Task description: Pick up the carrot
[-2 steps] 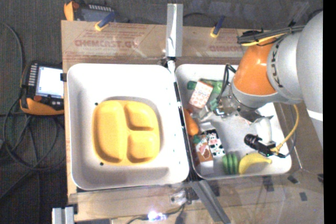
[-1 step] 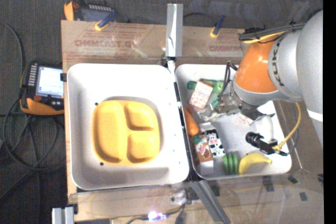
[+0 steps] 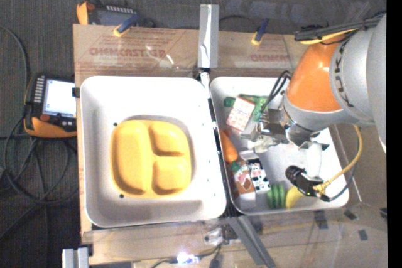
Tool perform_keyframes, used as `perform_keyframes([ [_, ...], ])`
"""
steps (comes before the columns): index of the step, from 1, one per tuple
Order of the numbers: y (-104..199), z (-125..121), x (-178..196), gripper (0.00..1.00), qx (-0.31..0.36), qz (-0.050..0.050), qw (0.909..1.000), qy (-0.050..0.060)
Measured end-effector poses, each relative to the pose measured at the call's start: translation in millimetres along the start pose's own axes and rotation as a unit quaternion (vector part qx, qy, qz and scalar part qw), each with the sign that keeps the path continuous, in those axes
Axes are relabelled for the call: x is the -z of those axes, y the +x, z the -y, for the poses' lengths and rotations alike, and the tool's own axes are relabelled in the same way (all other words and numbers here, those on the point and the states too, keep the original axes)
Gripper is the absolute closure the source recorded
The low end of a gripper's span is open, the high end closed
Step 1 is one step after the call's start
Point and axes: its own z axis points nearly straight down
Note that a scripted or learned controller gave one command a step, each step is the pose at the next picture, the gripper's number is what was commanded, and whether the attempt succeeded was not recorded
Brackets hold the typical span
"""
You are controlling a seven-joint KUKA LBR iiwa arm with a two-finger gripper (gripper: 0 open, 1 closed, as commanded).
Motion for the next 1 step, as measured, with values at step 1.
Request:
perform_keyframes([
  [1,31.6,38.4,4.8,1.00,0.023,0.001,0.9997,0.000],
])
